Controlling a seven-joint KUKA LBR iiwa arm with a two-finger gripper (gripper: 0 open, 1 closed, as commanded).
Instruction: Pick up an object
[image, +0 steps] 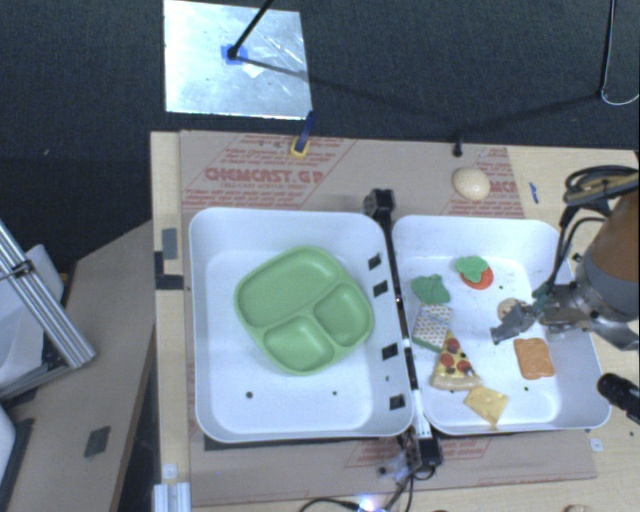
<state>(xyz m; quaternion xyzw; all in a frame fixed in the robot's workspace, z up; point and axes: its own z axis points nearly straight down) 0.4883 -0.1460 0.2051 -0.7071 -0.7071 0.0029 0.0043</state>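
The hand (510, 322) hung low over the right bin (540, 240); whether it was wide or narrow could not be told. Just below and right of it lay a toast slice (534, 358). To its left sat a pizza slice (454, 366), a checkered wafer (432, 326) and a green leaf (431, 289); up and left, a tomato (474, 271). Far left, a green tray (304, 309) filled the other bin (215, 380).

Arm (612, 270) cut off by the right edge, tool (512, 322) fingers too blurred to read, small tan piece (509, 307) partly hidden behind tool
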